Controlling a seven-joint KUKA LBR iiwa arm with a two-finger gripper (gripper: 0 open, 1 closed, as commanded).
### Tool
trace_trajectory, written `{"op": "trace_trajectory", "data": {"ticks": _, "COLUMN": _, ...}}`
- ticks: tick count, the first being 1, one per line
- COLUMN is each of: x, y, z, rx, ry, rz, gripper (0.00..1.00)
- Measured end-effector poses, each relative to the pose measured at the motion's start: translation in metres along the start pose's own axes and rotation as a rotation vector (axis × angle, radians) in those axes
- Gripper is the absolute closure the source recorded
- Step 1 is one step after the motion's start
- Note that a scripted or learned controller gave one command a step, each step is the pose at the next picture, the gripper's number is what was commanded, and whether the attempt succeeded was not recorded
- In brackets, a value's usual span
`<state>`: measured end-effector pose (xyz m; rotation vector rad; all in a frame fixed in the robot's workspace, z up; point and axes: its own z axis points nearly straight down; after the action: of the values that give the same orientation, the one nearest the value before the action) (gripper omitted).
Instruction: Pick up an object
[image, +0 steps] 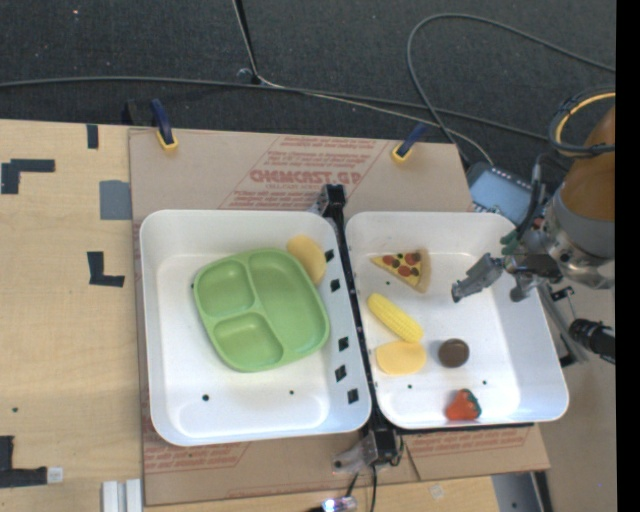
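Tabletop (60, 330): wood, bearing two white bins side by side.
Left bin (170, 400): green divided plate (262, 310); yellow piece (308, 257) at its far right corner.
Right bin (515, 385): pizza slice (403, 267), corn cob (394, 317), yellow wedge (400, 358), brown puck (453, 352), red strawberry-like toy (462, 405).
End effector (497, 278): over the right bin's far right side, fingers spread wide, nothing between them.
Handling, by judgement: corn cob looks light, stiff and smooth, may roll; take it across its middle.
Unclear: arm body cut off at right; small toys' material hard to tell.
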<state>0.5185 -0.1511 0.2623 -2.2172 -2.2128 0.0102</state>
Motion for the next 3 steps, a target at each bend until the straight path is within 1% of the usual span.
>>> {"op": "trace_trajectory", "data": {"ticks": 1, "x": 0.000, "y": 0.002, "z": -0.005, "rx": -0.010, "ry": -0.002, "rz": -0.003, "gripper": 0.00}}
{"op": "trace_trajectory", "data": {"ticks": 2, "x": -0.002, "y": -0.006, "z": 0.054, "rx": -0.005, "ry": -0.001, "rz": -0.002, "gripper": 0.00}}
{"op": "trace_trajectory", "data": {"ticks": 3, "x": -0.007, "y": -0.009, "z": 0.099, "rx": -0.005, "ry": -0.001, "rz": -0.002, "gripper": 0.00}}
